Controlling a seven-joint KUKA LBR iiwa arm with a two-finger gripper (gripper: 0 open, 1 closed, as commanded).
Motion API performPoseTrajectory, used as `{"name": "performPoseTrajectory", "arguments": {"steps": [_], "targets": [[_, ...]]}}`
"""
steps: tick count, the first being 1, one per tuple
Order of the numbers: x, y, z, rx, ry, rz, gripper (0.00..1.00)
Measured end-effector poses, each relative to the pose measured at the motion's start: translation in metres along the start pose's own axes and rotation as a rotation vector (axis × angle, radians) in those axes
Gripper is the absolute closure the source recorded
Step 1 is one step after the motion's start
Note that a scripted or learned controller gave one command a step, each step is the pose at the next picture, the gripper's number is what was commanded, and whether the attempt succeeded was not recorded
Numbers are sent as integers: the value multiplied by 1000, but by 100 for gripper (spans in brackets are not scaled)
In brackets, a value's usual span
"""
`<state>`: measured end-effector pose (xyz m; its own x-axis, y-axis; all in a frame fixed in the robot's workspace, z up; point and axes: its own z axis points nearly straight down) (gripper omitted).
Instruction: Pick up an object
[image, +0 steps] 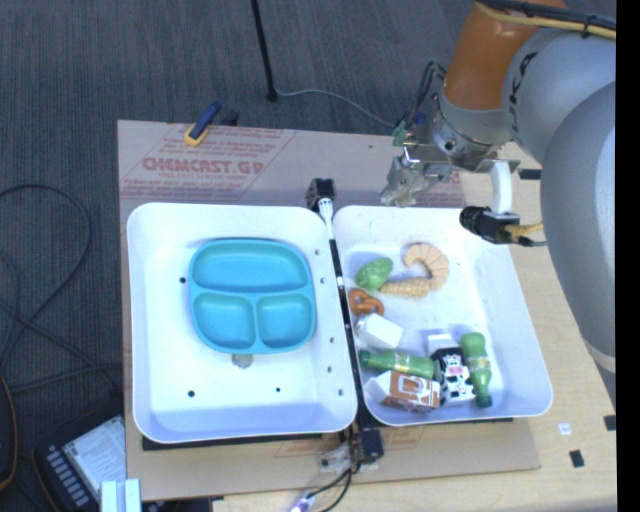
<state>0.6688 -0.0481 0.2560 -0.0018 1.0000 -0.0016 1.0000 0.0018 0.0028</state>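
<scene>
My gripper (404, 188) hangs over the far rim of the right bin (520, 310), near its back left corner, and nothing shows in it. Below it in the bin lie a green leafy toy (375, 272), a curled tan croissant (428, 257) and a pale corn cob (412, 288). Nearer the front are a brown pretzel (365, 302), a white block (380, 330), two green bottles (398, 362) (476, 368), a black-and-white cow figure (455, 376) and a brown carton (412, 390).
The left bin (160, 390) holds a blue divided tray (252, 295). A black clamp (320, 190) sits at the far end of the wall between the bins. A blue and yellow tool (203, 122) lies on the cardboard sheet behind. The arm's grey body fills the right side.
</scene>
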Motion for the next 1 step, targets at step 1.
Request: {"name": "performPoseTrajectory", "arguments": {"steps": [1], "targets": [[13,-1,51,5,0,2,100]]}}
